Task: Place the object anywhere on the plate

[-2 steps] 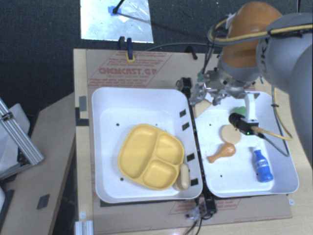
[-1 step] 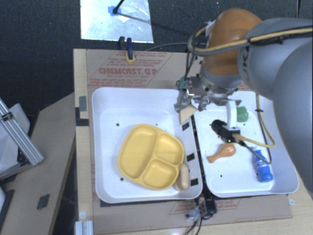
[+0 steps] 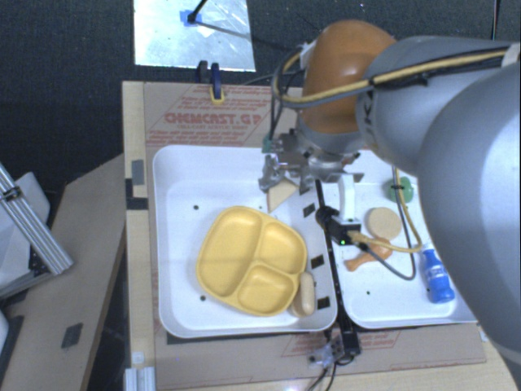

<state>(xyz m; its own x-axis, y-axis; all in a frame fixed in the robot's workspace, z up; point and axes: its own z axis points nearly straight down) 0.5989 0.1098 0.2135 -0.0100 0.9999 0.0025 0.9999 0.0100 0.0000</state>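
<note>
Arm reaching in from the right, its grey bulk filling the upper right, the orange band sitting directly above the wrist, which points steeply down over the back of the left bin [image 3: 163,218]. Gripper [image 3: 281,187] hangs low there with a tan wedge-shaped object [image 3: 282,195] clamped between its fingers, just above the bin floor. Yellow divided plate [image 3: 251,259] lies in the middle of the same bin, just in front of the wedge and apart from it. A pale bread-like piece [image 3: 305,293] touches the plate's near right edge. Right bin [image 3: 391,312] holds a tan disc [image 3: 383,222], an orange spoon-like item [image 3: 368,255], a blue bottle [image 3: 436,277] and a green piece [image 3: 400,191]
</note>
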